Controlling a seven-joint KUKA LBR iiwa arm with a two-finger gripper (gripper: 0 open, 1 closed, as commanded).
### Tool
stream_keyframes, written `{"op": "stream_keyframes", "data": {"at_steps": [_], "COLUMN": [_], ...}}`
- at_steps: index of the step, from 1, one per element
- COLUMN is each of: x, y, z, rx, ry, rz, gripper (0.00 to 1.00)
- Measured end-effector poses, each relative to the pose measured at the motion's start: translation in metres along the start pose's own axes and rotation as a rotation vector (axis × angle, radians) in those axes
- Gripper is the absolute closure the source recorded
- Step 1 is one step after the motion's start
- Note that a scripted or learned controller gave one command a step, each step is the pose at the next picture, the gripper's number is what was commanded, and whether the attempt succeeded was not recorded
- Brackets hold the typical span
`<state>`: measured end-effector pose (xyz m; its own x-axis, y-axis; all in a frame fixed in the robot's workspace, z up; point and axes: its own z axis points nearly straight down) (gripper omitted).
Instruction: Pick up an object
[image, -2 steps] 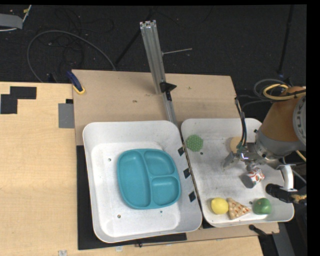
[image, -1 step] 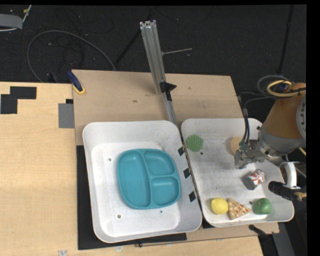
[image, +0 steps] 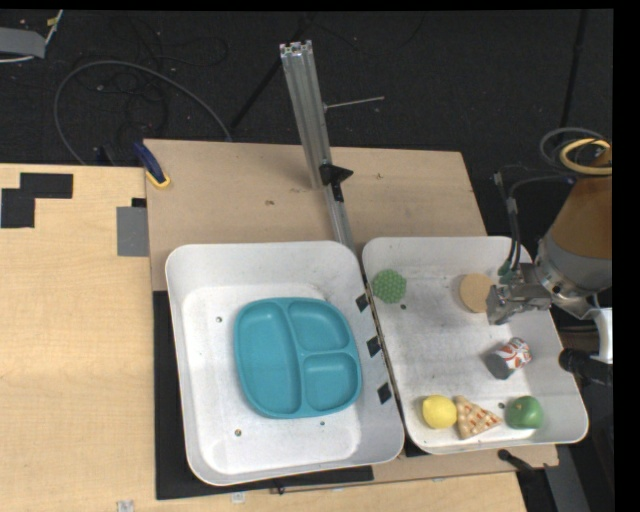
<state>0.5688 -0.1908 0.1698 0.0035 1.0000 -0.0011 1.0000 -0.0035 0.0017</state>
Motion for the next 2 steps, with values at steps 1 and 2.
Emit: {"op": "stream_keyframes", "data": {"at_steps": [1, 2], "x": [-0.003, -0.004], "y": [0.005, 0.006], "z": [-0.044, -0.084], "rx": [-0.001, -0.001], "ry": [0.000, 0.000], "rz": [-0.004, -0.005], "gripper": [1.00, 1.00]}}
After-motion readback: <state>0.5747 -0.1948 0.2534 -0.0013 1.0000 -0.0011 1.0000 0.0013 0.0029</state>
